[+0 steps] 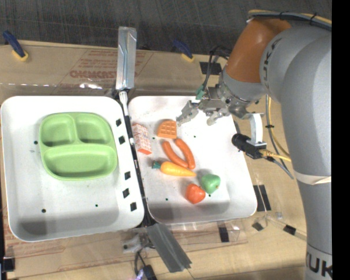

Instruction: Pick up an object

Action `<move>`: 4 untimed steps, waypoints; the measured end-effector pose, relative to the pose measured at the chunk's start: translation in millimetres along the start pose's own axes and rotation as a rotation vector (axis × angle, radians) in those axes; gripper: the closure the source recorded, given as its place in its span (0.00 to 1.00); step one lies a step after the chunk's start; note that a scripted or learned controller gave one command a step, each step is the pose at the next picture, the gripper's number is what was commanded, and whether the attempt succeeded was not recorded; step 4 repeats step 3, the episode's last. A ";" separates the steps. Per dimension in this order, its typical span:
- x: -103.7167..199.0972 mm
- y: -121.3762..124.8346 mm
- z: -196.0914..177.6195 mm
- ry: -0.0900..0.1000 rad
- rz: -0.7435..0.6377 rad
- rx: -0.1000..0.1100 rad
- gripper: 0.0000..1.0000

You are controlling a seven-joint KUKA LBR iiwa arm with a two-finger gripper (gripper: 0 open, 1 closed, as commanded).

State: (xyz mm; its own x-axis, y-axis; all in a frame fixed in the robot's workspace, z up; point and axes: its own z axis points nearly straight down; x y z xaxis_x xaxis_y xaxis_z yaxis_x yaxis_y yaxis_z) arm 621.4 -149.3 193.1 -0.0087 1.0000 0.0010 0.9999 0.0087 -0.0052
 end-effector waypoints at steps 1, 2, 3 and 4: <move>-17.5 -3.2 101.2 -0.001 -0.165 -0.004 0.00; -17.4 -2.9 91.1 -0.002 -0.169 -0.003 1.00; 39.0 16.2 -11.5 -0.001 -0.071 -0.007 1.00; 39.0 16.2 -11.5 -0.001 -0.071 -0.007 1.00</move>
